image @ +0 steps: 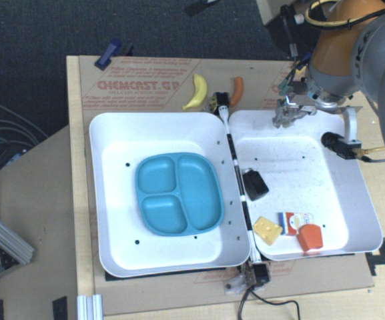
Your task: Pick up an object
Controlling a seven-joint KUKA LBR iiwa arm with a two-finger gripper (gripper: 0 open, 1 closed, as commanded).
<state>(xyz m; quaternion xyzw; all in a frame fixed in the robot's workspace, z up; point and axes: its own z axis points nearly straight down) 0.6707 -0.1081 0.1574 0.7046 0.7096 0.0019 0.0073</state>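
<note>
I watched the arm (352, 39) reach in from the right, with the gripper (284, 117) hanging over the far rim of the right bin (352, 199), toward that rim's middle. I could not tell whether it was released or clenched, because that spot was too small and cluttered in my view.

The things to pick all lay on that bin's floor, well apart from the gripper. A black block (254, 183) sat tilted by the left wall, about midway along it. Nearer the front wall I saw a yellow cheese wedge (267, 231) and a carton (287, 222) in white, red and blue just beside it. An orange block (310, 238) was touching or just beside the carton's right end.

The left bin (112, 145) held a blue plate (179, 193) with three compartments, lying flat in the middle. Beyond the bins, on the bench (145, 82), lay a banana (195, 93) and an orange stick (236, 91), near each other.
</note>
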